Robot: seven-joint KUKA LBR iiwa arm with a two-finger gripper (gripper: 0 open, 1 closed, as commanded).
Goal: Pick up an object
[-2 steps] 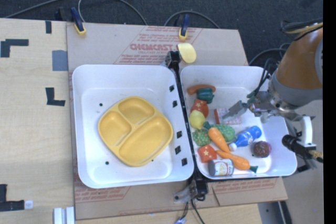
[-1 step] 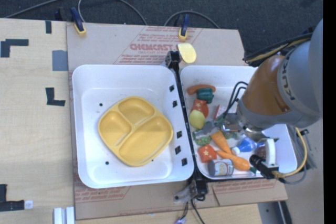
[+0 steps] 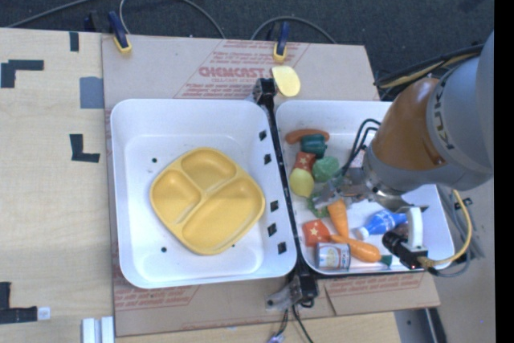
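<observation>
The right bin (image 3: 418,112) holds several toy foods. Among them are a brown sausage (image 3: 306,134), a teal piece (image 3: 314,146), a green piece (image 3: 326,169), a yellow lemon (image 3: 301,183), an orange carrot (image 3: 340,218), a red piece (image 3: 315,231), a small can (image 3: 332,256) and a blue bottle (image 3: 384,221). My gripper (image 3: 336,193) is low in this bin, just above the carrot's top end and between the lemon and the green piece. Nothing can be seen held in it. The grey and orange wrist hides the bin's right middle.
The left bin (image 3: 128,173) holds a yellow divided plate (image 3: 207,199). A black divider runs between the two bins. A yellow round piece (image 3: 286,81) lies on the cardboard behind the bins. Cables trail at the back and at the front right.
</observation>
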